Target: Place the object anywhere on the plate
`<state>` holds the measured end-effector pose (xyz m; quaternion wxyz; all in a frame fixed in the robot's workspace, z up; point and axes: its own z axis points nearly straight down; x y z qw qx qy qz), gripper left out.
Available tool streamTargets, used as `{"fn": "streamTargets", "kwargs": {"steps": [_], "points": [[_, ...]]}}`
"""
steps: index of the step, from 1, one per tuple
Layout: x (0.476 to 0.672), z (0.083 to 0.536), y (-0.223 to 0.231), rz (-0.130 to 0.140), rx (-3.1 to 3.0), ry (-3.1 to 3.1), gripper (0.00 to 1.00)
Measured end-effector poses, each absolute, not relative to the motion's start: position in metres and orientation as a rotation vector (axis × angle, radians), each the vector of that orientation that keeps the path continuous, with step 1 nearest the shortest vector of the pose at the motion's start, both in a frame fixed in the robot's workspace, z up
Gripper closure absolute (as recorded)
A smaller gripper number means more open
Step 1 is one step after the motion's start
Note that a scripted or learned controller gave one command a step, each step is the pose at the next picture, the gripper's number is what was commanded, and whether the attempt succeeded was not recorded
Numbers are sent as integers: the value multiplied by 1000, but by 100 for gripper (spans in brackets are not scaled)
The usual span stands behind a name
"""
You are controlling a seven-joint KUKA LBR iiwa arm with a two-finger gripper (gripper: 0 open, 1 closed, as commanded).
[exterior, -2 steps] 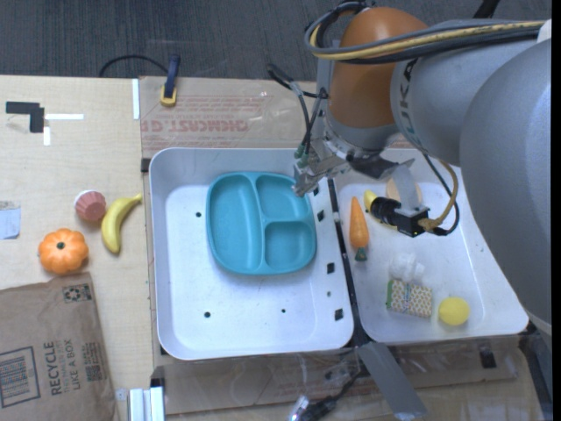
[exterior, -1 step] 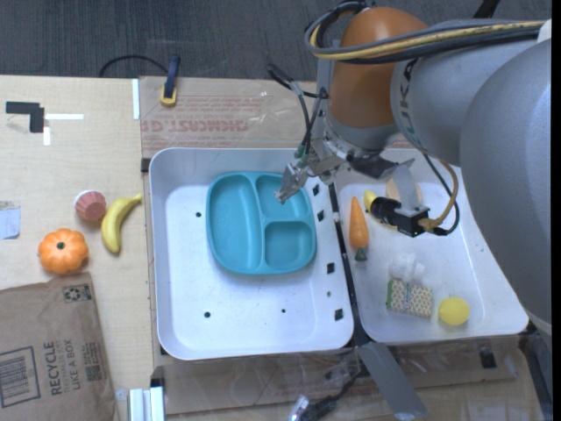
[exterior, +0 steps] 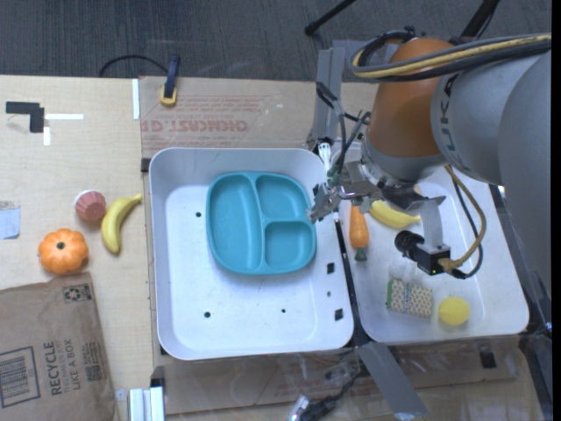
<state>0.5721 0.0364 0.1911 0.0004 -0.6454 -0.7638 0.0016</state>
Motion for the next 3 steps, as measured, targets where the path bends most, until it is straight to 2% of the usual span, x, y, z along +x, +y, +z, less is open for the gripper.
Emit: {"fn": "streamTargets", "kwargs": {"steps": [1, 2, 3], "points": [[572, 199, 35, 8, -2028, -2397, 100], [621, 191, -18, 4, -2037, -2392, 100], [577, 196, 44, 4, -1927, -2480, 100]]}}
